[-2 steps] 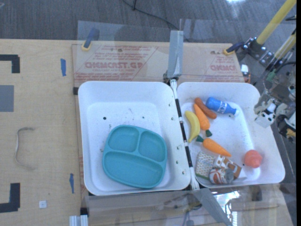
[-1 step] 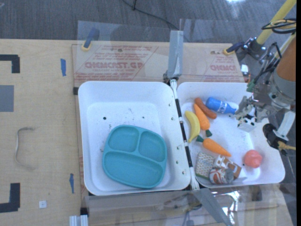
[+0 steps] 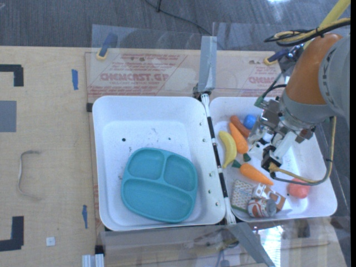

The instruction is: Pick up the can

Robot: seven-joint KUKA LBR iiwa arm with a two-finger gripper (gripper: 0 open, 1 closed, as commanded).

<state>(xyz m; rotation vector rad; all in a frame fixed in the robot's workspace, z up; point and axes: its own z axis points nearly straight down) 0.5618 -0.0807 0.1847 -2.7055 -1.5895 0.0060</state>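
The can (image 3: 260, 204) lies on its side near the front edge of the right bin (image 3: 322, 204). It has a red and white label, and its silver end faces right. My gripper (image 3: 259, 142) hangs over the middle of the right bin, farther back than the can and well apart from it. It is just right of an orange carrot (image 3: 239, 138). Nothing shows in its grasp.
The right bin also holds a banana (image 3: 227, 148), a second carrot (image 3: 256, 173), a blue ball (image 3: 250, 120), a red-orange ball (image 3: 299, 190) and a checkered waffle piece (image 3: 242, 192) touching the can. A teal divided plate (image 3: 160, 183) lies in the left bin (image 3: 111, 115).
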